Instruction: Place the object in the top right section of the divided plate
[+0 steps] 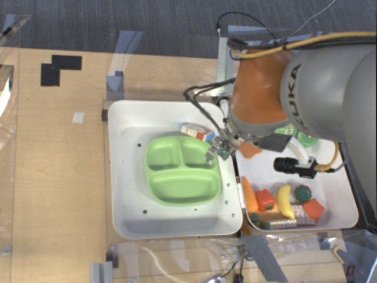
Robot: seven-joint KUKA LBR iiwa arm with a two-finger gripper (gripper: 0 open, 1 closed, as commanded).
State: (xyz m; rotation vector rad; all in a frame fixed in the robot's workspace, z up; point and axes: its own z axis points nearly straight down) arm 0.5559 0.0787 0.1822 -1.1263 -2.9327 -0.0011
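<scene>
**Gripper over the plate's top right corner, grasp unconfirmed**

Starting at the left, I see bare bench (53, 175) and then the left bin (126, 217), which holds the green divided plate (182, 173) near its centre. The plate sits with its two small sections toward the far side and the long one nearest me, so the target, the top right section (197, 149), lies close to the bin's right wall. That gives me little room on that side; the open floor is to the plate's left and in front of it.

Just beyond the plate's far rim lies a small red, white and blue object (195, 132), on the bin floor and not in the plate. I judge this may be the task's thing, though I cannot be sure.

The gripper (218, 151) hangs over the right edge of the target section. Something small and greenish shows at its tips, too blurred to name, and I cannot tell how the jaws stand.

Further right, the right bin (347, 217) carries the spare pieces: a carrot (250, 194), a banana (285, 200) and others, crowded at its near end.
</scene>
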